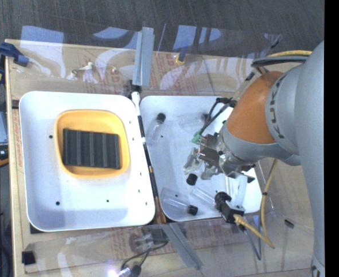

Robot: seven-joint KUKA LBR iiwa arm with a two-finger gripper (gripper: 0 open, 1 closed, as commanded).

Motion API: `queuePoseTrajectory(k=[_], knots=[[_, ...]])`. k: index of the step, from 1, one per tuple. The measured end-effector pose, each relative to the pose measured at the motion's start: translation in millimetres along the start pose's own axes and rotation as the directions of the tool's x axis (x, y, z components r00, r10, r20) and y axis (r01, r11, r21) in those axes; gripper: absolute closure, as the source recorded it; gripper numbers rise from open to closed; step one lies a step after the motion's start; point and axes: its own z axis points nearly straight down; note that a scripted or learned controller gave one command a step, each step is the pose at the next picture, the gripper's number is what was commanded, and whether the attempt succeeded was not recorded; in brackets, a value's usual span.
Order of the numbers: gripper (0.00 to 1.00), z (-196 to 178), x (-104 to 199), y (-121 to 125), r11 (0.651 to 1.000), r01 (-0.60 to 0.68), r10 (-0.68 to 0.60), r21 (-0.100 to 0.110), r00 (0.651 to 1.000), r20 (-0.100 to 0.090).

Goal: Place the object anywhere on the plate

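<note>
Hovering my gripper (197, 161) over the clear plastic tubes with black caps (188, 179) in the right white bin (175, 111), I cannot tell its opening; I should centre on 1 tube before carrying it to the yellow plate (91, 119).

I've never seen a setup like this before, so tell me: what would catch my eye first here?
Probably the big grey arm with its orange band, reaching in from the right over the right bin. Next, the yellow-rimmed plate with a dark ribbed centre, sitting in the left bin. The gripper hangs low among small clear tubes with black caps scattered in the right bin.
</note>
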Motion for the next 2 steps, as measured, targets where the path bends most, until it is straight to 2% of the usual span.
queuePoseTrajectory(k=[1,2], knots=[[1.0,-39.4,39.4,11.5,0.994,0.107,-0.107,-0.001,0.994,0.002],[1.0,-27.6,83.4,66.1,0.951,0.309,-0.309,-0.002,0.951,0.003]])
